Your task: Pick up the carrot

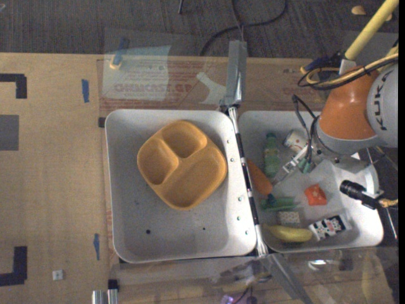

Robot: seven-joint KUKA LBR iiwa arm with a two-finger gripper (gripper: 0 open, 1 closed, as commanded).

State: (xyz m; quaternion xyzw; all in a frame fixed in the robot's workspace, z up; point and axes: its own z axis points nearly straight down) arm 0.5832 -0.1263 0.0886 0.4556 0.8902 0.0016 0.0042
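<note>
The carrot (259, 177) is orange and tapered. It lies in the right bin (373, 230) against the left wall, pointing up-left to down-right. My gripper (299, 164) hangs over the middle of the right bin, below the orange band (345, 116) of the arm. It sits to the right of the carrot and a little above it in the view, apart from it. Nothing shows in the gripper.
The right bin also holds a green bottle (271, 154), a white cup (294, 138), a red block (315, 195), a green item (278, 202), a banana (291, 234) and a small carton (329, 225). An orange divided plate (182, 163) lies in the left bin (126, 220).
</note>
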